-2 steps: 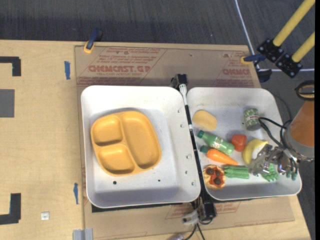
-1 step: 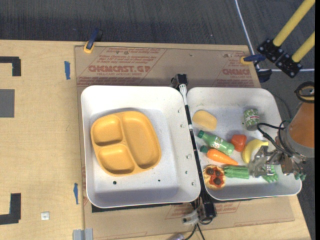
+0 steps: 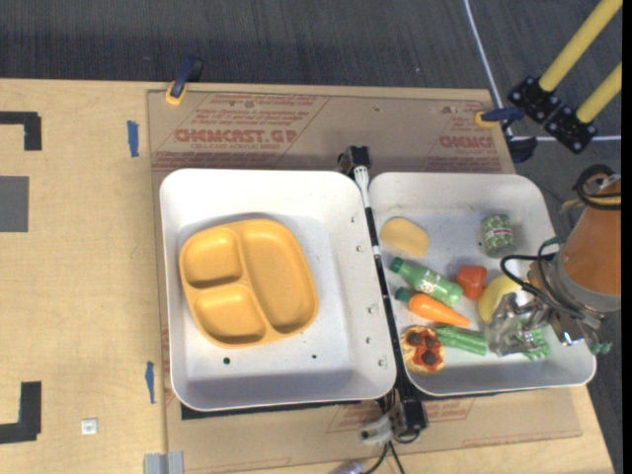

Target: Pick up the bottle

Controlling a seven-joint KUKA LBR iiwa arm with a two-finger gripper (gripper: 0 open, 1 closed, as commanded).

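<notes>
Claw (image 3: 515, 332) of the grey, orange-banded arm hangs low over the right-hand shallow white bin (image 3: 446, 188), near that bin's 4 o'clock corner, its metal fingers lost against clutter; whether they stand apart or closed cannot be told from this angle, and nothing is plainly seen between them. Target of the job, a small green plastic bottle with an orange-red label band (image 3: 427, 278), lies on its side near the bin's middle, at roughly 10 o'clock from the claw and a little apart from it. Its long axis runs from 10 o'clock to 4 o'clock, cap end toward the divider between the bins. An orange toy carrot (image 3: 437, 310) lies just beside the bottle on its 5 o'clock side, parallel to it, and sits between bottle and claw. A pale yellow rounded toy (image 3: 405, 236) rests at the bottle's 11 o'clock. Reaching the bottle likely calls for a shift toward 10 o'clock, fingers set across its length.
</notes>
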